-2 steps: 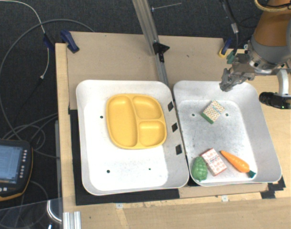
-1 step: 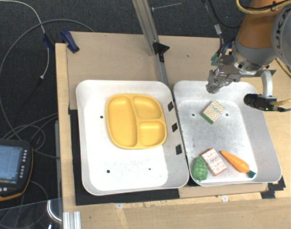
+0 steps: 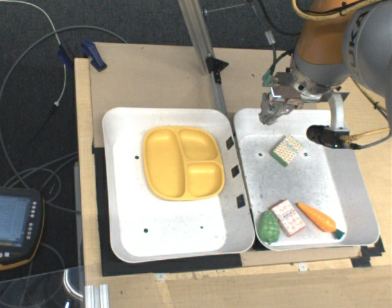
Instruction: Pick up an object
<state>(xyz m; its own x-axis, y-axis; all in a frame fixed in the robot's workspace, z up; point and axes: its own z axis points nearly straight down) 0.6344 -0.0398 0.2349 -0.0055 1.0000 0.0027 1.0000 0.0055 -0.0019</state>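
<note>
Up top, gripper (image 3: pixel 273 110) over right bin's (image 3: pixel 349 191) far edge

A wooden bench (image 3: pixel 157 63) carries two shallow white bins side by side. The left bin (image 3: pixel 119 230) holds a yellow divided plate (image 3: pixel 183 162) with three compartments. Black clips (image 3: pixel 234 170) sit along the seam between the bins. A metal pole (image 3: pixel 194 18) rises at a slant from the far side. A blue clamp (image 3: pixel 93 54) grips the far left corner, and a handheld control screen (image 3: pixel 13 226) lies off the bench at left
</note>
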